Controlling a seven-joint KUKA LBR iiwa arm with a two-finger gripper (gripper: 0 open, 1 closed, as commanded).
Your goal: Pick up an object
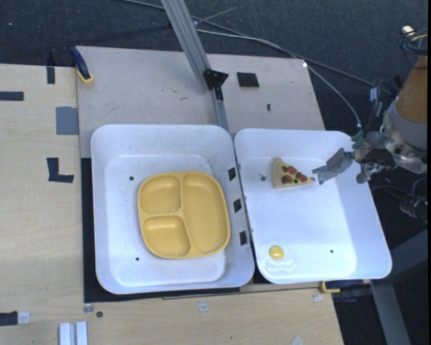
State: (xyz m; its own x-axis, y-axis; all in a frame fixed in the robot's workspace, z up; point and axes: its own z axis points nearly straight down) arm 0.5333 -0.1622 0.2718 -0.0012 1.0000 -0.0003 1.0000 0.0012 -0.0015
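Note:
A toy pizza slice (290,173) lies in the upper part of the right bin (359,221). A toy fried egg (276,254) rests near that bin's front left corner. My gripper (339,175) reaches in from the right over the bin's upper right area, just right of the pizza slice. It stands open, with one grey finger (329,168) pointing at the slice's right edge. Nothing sits between the fingers. The grey arm with its orange band (415,95) is at the right edge.
A yellow divided plate (182,214) lies in the left bin (115,192). A metal pole (190,34) slants up from the bench behind the bins. Cables run across the dark floor at the top and right.

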